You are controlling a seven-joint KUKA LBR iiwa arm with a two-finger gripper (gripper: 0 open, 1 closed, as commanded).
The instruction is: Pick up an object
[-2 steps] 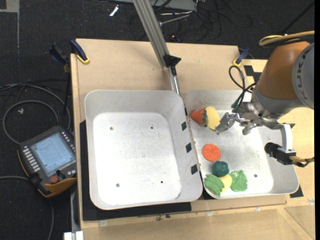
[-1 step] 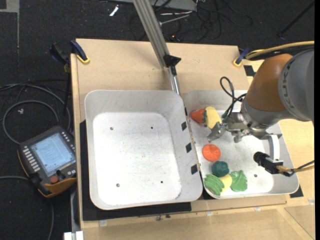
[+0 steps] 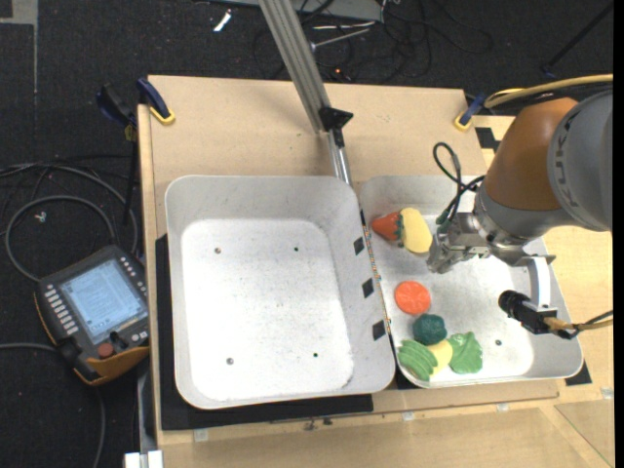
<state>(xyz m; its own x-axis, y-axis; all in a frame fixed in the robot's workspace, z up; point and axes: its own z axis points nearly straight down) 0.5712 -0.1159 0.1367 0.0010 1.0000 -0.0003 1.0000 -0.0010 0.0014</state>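
The right bin (image 3: 546, 364) holds several small toys. A red piece (image 3: 387, 225) and a pale yellow piece (image 3: 416, 230) lie together at its upper left. An orange round toy (image 3: 411, 296) sits in the middle, with a dark teal one (image 3: 428, 328) just below it. Two green toys (image 3: 419, 360) (image 3: 467, 354) and a small yellow one (image 3: 444, 351) crowd the front edge. My gripper (image 3: 444, 257) hangs low over the bin floor, just right of and below the pale yellow piece. The grey wrist hides its tips.
The left bin (image 3: 185, 203) lies beside the right one, and a ridge with black clips (image 3: 369, 286) separates them. A metal pole (image 3: 302, 61) slants in from the top. A black fitting with a cable (image 3: 522, 310) sits at the right bin's right side.
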